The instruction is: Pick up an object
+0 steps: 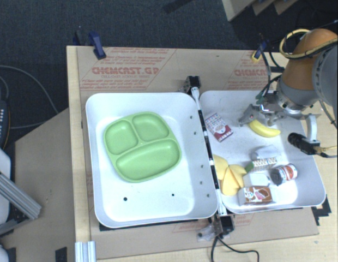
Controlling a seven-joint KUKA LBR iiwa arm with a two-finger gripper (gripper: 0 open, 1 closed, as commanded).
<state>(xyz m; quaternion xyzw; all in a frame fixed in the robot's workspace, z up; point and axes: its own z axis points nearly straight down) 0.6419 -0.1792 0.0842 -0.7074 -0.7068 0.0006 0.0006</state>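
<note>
My gripper [261,115] hangs over the back of the right bin [316,187], under the grey wrist with its orange band. It looks open, its two metal fingers spread apart with nothing between them. A yellow banana [265,129] lies on the bin floor just in front of and below the fingertips. Whether they touch it I cannot tell. To the left, near the divider, lies a small red and white carton [218,127].
The front of the right bin holds yellow wedge pieces [228,177], a brown box [257,195], a red-labelled can [283,173] and a grey-white packet [264,160]. A green divided plate [142,146] sits in the left bin [98,111]. A black arm part [302,142] juts over the right side.
</note>
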